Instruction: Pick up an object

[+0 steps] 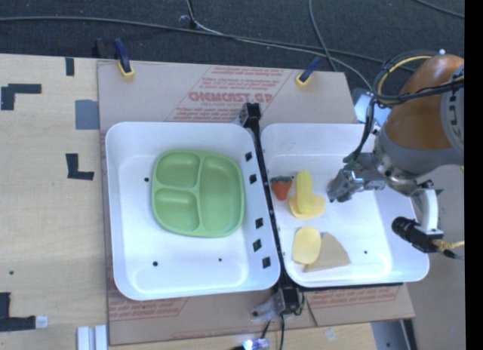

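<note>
In the right bin lie a small red piece with a green end, a long yellow object, a round yellow piece and a tan wedge. My gripper hangs over the right bin, just right of the long yellow object and apart from it. Nothing shows between its fingers. The grey arm with its orange band comes in from the right.
A green divided plate rests in the left bin. A black divider runs between the two bins. Cables trail across the dark floor behind the bench. Two clamps hold the cardboard base.
</note>
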`<state>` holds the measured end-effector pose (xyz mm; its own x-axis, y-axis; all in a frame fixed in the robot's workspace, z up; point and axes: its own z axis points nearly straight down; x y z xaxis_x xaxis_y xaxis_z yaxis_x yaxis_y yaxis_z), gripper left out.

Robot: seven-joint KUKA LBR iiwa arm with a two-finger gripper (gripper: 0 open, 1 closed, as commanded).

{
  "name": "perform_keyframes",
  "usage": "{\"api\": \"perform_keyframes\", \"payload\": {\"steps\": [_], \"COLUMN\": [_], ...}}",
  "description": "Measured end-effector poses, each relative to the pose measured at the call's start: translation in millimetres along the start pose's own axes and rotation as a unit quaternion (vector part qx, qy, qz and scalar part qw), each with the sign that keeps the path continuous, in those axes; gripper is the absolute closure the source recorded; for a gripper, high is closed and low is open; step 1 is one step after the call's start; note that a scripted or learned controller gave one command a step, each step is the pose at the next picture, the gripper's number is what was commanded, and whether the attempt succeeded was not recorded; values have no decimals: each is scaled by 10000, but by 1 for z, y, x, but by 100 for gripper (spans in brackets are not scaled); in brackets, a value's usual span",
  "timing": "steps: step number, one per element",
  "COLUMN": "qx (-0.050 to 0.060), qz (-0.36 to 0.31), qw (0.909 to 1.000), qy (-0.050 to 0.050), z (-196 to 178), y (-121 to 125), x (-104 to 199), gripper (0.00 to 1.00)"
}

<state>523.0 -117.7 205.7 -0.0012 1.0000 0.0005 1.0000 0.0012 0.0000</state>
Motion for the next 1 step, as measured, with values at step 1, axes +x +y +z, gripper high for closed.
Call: {"api": "perform_keyframes", "payload": {"steps": [1], "qx": [10], "qz": [-22], "qw": [10000], "qy": [2], "z": [7], "y": [11], "x": [50], "gripper": [100]}}
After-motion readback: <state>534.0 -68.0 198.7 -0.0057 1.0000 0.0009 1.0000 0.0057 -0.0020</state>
